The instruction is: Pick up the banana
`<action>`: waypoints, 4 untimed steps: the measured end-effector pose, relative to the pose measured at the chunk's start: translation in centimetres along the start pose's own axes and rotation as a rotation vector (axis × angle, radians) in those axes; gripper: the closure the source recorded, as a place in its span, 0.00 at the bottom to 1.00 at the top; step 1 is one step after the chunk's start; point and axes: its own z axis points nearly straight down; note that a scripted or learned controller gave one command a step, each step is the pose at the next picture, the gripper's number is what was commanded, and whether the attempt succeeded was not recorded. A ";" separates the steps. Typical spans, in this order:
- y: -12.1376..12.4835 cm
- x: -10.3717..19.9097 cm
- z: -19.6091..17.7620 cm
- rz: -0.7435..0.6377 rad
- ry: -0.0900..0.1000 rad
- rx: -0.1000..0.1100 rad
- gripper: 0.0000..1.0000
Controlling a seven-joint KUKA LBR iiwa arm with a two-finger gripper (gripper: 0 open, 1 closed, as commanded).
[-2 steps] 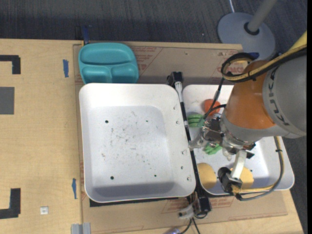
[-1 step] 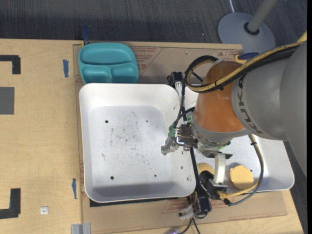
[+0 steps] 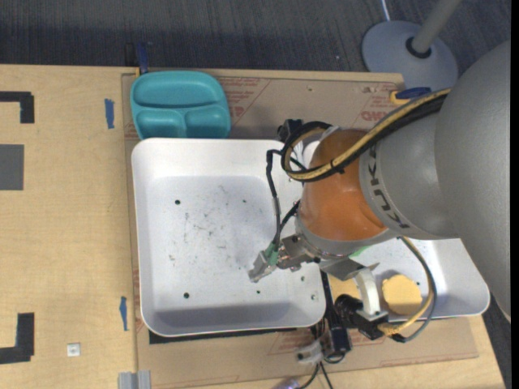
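Arm over the seam of the two bins, gripper low in the left one, banana off in the right one.

Nearest the lower edge, a yellow piece that looks like the banana lies in the right bin, partly hidden by the arm's cables and wrist. The gripper hangs over the left bin near its lower right corner, well apart from the banana, with the bins' shared wall and the wrist between them; whether its jaws are parted or closed cannot be told, and nothing is seen between them. Above it rises the arm with its orange band. Farther back, a teal divided tray sits against the left bin's far rim.
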 end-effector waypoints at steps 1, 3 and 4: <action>0.8 2.6 1.4 -0.038 -0.001 -0.002 0.00; 3.7 12.5 -0.4 0.656 -0.001 -0.002 0.00; 0.4 1.4 -2.5 0.381 0.001 0.000 0.00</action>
